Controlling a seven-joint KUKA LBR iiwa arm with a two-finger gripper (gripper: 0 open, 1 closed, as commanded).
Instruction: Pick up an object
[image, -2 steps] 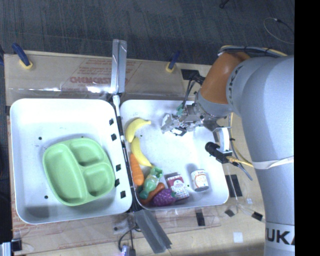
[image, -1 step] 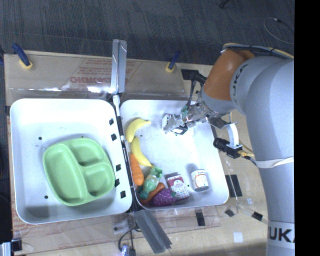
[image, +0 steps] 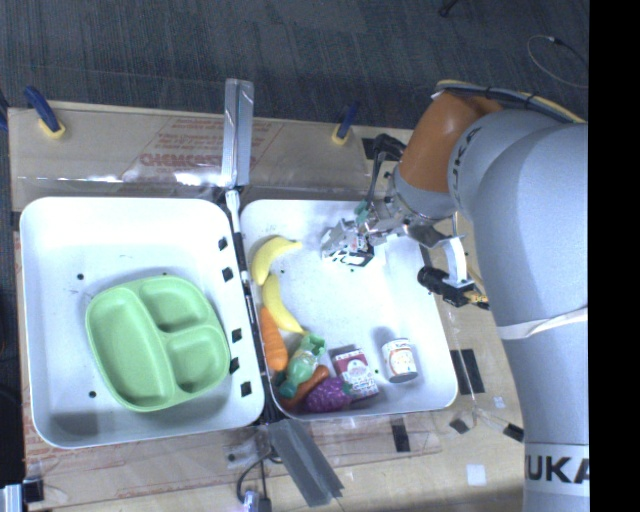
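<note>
My gripper (image: 348, 244) hangs over the upper middle of the right bin (image: 420, 300), above bare bin floor. Nothing shows between its tips. Two yellow bananas (image: 272, 280) lie along the bin's left wall, below and left of the gripper. Further down sit an orange carrot (image: 274, 342), a green toy vegetable (image: 300, 362), purple grapes (image: 328, 396), a small red box (image: 354, 370) and a small white can (image: 400, 360).
The left bin (image: 60, 250) holds a green divided plate (image: 160, 342). A metal divider (image: 238, 130) runs between the bins. The arm's grey body (image: 520, 240) covers the right side of the view. Blue clamps sit at the bench's back edge.
</note>
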